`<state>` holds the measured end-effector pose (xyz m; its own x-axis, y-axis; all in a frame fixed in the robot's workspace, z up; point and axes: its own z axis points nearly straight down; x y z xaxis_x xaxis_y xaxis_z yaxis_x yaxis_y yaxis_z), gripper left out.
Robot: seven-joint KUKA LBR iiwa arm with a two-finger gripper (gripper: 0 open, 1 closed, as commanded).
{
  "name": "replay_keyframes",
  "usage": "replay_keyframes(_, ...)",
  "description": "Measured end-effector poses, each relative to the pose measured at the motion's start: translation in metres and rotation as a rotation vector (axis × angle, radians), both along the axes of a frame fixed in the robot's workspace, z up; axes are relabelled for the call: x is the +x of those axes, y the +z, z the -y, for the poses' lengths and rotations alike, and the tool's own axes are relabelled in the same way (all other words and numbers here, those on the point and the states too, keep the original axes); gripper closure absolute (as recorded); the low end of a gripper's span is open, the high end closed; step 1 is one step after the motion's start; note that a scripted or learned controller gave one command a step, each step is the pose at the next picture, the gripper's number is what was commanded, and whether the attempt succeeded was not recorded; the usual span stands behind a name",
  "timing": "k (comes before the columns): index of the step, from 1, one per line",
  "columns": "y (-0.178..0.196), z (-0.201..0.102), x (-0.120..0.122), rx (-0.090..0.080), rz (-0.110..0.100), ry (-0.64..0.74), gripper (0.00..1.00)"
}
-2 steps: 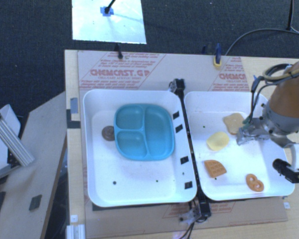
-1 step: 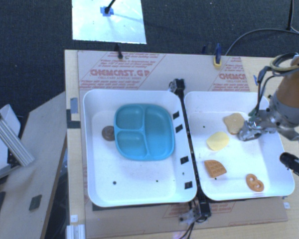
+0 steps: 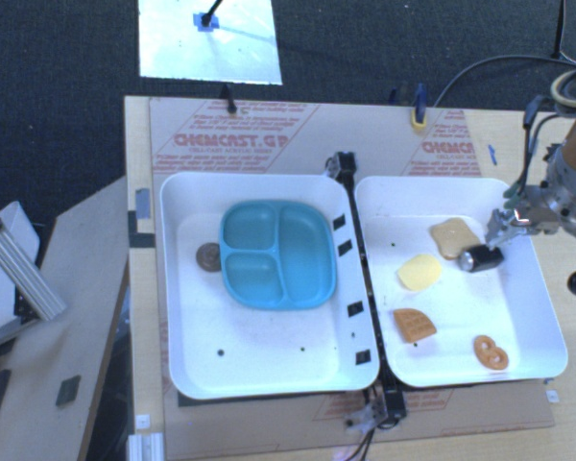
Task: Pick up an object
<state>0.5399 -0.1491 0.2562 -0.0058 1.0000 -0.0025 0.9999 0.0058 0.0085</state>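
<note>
While the grey arm (image 3: pixel 568 176) reaches in from the right, its gripper (image 3: pixel 504 221) hangs over the far right part of the right bin (image 3: pixel 547 329), near that bin's right wall. Whether the gripper is open or closed cannot be told from this angle (the tips are small and blurred against the white wall).

Just below and left of the gripper lies a small dark cylinder (image 3: pixel 480 257), on its side on the bin floor, close to the gripper but with nothing showing it held. Touching or just beside the cylinder on its left is a tan slice of bread (image 3: pixel 452 236). Nearer the middle of the same bin sits a pale yellow piece (image 3: pixel 420 272), and below it an orange-brown wedge (image 3: pixel 415 325). A small pretzel (image 3: pixel 491 352) rests toward the bin's near right corner, well apart from the gripper.

Across the divider, the left bin (image 3: pixel 187 353) holds a blue divided plate (image 3: pixel 276 254), with a small brown round disc (image 3: pixel 208 256) just beside its left edge. Both bins sit on a board (image 3: pixel 221 137) printed with red lettering on the worktop (image 3: pixel 91 257).
</note>
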Motion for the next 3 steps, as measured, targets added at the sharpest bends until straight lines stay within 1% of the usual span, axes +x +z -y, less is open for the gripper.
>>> replay_keyframes(1,-0.014,-0.048,0.001,0.003,-0.006,0.003,1.0)
replay_keyframes(2,-0.027,-0.098,-0.005,0.003,-0.008,0.002,1.0)
replay_keyframes(3,-0.03,-0.14,-0.008,0.003,-0.008,0.003,1.0)
